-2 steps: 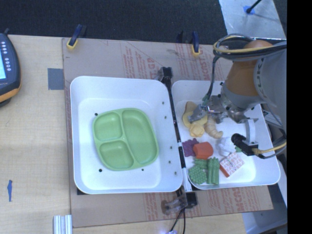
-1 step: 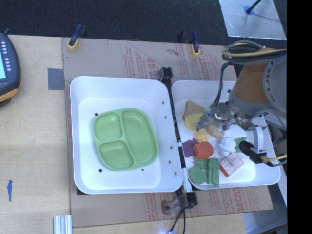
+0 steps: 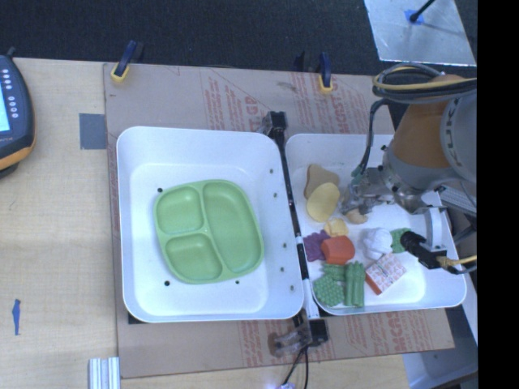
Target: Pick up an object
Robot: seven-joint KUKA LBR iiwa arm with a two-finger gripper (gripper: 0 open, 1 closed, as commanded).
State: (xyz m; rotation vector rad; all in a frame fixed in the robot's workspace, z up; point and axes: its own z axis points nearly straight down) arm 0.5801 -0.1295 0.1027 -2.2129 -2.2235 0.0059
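Note:
The right bin [image 3: 438,298] holds several small objects. A tan piece [image 3: 319,176] and a yellow piece [image 3: 322,202] lie at its left. Below them sit a purple piece [image 3: 314,245], an orange-red piece [image 3: 338,250], a white crumpled lump [image 3: 375,241] and a small green piece [image 3: 399,237]. Near the front edge lie a red-and-white packet [image 3: 386,274] and two green items [image 3: 341,287]. My gripper [image 3: 358,203] is low in this bin, just right of the yellow piece. A small tan bit [image 3: 355,215] lies right at its tip; whether it is gripped is hidden.
The left bin [image 3: 138,217] holds a light green divided plate [image 3: 208,231]. A black divider rail [image 3: 290,217] runs between the bins. The arm [image 3: 422,136] hangs over the right bin's back right. A handheld pendant [image 3: 12,112] lies at the far left of the bench.

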